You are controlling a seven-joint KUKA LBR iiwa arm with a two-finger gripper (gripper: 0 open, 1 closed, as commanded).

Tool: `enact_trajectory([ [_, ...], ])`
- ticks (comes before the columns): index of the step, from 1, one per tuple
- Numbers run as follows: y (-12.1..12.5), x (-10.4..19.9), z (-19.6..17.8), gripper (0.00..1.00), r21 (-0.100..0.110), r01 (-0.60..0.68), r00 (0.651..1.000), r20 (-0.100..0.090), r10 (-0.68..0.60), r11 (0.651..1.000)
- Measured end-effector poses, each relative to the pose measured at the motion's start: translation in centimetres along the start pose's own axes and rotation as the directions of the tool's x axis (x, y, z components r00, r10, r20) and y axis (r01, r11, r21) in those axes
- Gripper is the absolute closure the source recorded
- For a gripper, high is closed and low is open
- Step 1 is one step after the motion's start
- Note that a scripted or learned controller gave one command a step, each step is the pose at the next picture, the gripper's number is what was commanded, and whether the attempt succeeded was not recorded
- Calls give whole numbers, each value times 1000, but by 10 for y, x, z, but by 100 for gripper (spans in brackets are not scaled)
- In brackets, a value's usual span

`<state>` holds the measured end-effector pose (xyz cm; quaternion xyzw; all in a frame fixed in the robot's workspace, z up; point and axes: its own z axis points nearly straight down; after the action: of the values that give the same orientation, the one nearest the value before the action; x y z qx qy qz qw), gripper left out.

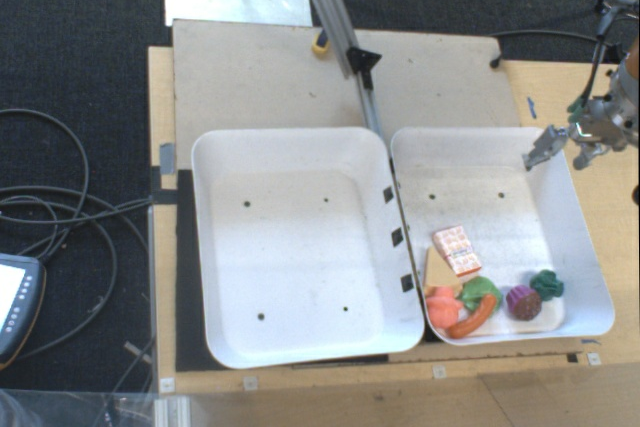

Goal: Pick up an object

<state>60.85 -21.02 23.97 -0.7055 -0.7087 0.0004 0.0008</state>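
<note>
**At the right bin's far right edge: gripper up high, nothing in it**

Over the far right rim of the right shallow white bin (580, 215) you've got the grey two-finger gripper (562, 147), fingers spread apart with nothing between them. It sits well apart from the objects.

Everything to pick is bunched in that bin's near corner: a pink-and-white patterned small box (456, 249), a tan flat card (440, 270) under it, an orange-red lumpy toy (440, 303), an orange carrot-shaped toy (473, 317), a green leafy toy (480, 290), a dark purple round toy (523, 302) and a dark green small toy (547, 284). The carrot and purple pieces lie close to the near wall; the orange-red one is against the divider side.

You have open floor across the bin's far half. The left shallow white bin (215, 245) has bare floor.
</note>
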Motion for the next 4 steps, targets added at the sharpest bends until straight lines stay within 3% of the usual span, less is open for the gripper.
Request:
enact_trajectory([
  [1, 1, 0, -2, 0, -3, 2, 1000, 2, -2, 1000],
  [4, -9, 2, 147, 0, 1, -3, 1000, 0, 3, 1000],
])
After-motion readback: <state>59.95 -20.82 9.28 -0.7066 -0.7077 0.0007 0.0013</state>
